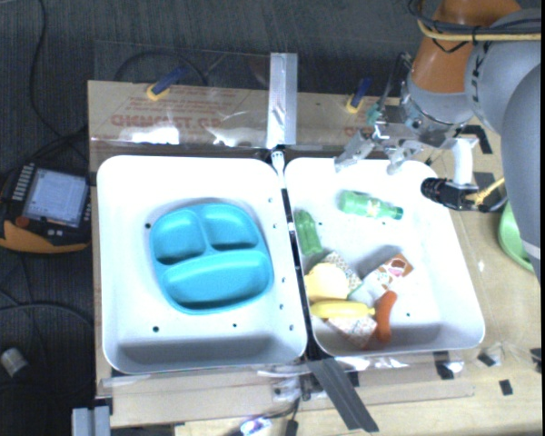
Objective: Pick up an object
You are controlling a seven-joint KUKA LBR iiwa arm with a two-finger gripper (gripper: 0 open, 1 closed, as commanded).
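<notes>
My gripper (374, 157) hangs over the far rim of the right bin (445, 243), open, with nothing between its fingers. Just in front of it a green bottle (370, 206) lies on its side on the bin floor. Nearer the front lie a dark green cylinder (307, 232) along the left wall, a yellow banana (341, 311), a pale yellow fruit (322, 282), a white packet with a red label (381, 276) and an orange-red carrot-like piece (384, 316).
The left bin (127, 325) holds a blue sectioned tray (209, 254). A metal divider bar (282, 98) stands behind the bins. A handheld device (44, 205) lies left of the bench. Cables and a black fitting (443, 190) sit by the right bin's far corner.
</notes>
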